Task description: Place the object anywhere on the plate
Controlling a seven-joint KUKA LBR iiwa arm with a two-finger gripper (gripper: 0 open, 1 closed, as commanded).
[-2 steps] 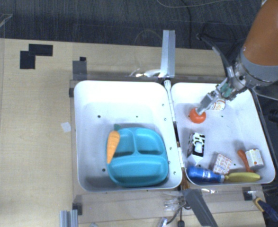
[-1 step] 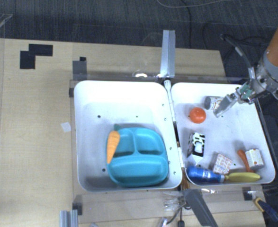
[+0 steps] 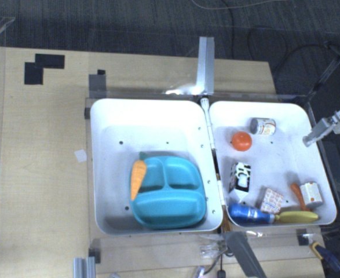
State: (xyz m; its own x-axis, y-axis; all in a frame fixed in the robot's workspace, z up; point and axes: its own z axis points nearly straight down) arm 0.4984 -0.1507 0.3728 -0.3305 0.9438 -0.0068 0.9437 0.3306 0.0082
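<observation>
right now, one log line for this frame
arm: gripper at right bin edge | plate: left bin, carrot on rim | grasp: none seen

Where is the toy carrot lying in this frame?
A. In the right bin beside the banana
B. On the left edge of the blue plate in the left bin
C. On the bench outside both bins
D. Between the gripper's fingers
B: the carrot rests along the left edge of the blue plate inside the left bin.

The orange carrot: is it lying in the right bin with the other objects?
No. The orange carrot lies on the left edge of the blue divided plate in the left white bin.
</observation>
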